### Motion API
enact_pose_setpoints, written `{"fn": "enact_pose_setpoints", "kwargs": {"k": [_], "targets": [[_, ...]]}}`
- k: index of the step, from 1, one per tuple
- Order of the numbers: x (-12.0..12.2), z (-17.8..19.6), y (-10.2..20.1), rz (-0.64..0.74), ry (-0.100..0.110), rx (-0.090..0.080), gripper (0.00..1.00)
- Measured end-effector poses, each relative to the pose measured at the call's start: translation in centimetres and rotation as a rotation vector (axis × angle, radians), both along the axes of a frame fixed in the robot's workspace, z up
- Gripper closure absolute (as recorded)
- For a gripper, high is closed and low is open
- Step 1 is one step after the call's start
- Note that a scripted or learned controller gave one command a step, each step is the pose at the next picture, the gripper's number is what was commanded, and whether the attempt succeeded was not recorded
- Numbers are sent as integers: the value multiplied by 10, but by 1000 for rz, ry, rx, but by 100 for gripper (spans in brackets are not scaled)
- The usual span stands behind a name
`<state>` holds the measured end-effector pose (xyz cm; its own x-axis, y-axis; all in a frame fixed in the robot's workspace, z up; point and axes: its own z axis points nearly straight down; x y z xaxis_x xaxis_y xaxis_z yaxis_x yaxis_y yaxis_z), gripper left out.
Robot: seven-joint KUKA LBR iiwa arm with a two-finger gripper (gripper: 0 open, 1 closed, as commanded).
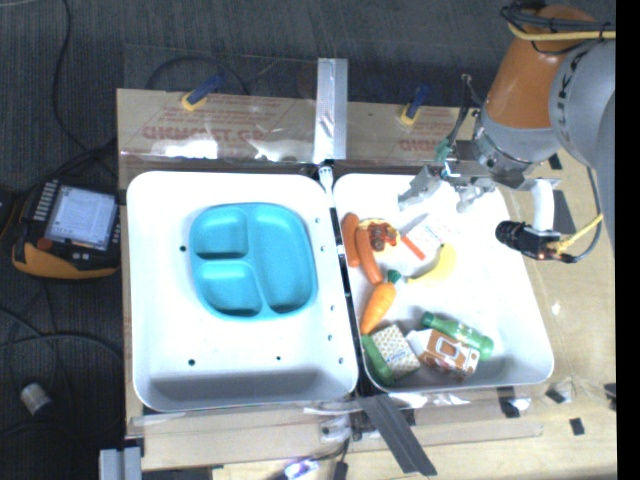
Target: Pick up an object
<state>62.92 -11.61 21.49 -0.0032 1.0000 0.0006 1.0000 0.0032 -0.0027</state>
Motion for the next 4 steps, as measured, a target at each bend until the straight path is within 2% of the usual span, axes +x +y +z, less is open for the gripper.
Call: {"fn": "enact_pose_setpoints", "kwargs": {"k": [1,2,3,4], "targets": [[-57,-60,-51,-51,1,-2,0],[-24,-126,-78,-36,-12,-5,0],[-23,-116,-77,-36,-12,-2,100],[-23,-116,-77,-36,-12,-2,0]]}}
